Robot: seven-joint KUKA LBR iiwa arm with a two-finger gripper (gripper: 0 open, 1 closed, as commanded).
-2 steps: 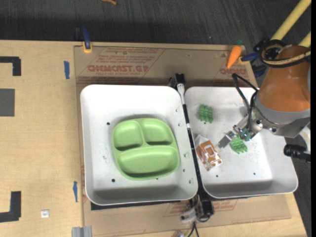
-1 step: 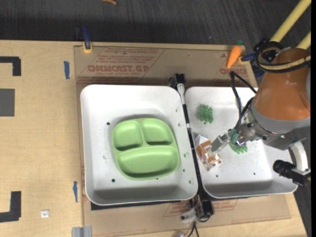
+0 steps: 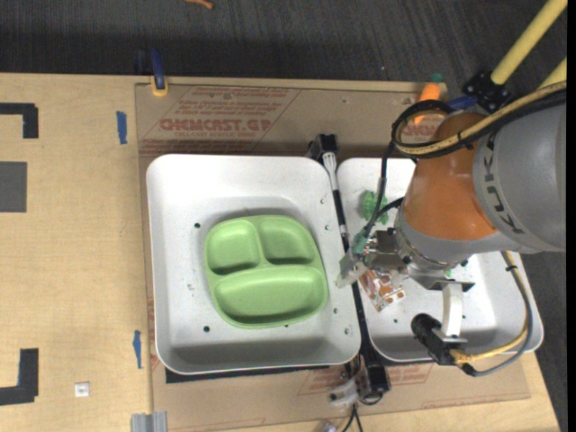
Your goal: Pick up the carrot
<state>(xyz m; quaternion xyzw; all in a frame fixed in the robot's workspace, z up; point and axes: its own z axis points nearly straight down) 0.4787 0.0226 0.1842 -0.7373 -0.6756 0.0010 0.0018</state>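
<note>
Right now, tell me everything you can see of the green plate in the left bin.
The green plate is a light green divided tray, plastic by its look, with rounded corners. It has three compartments: two small ones along the far side and one wide one along the near side, split by raised ridges. It lies flat, slightly turned, near the middle of the left bin, resting on the white floor. Nothing lies in its compartments and nothing else touches it.

Lighting even, overhead, fairly bright; soft shadows beneath the arm; mild glare on white bins; focus slightly soft throughout.
</note>
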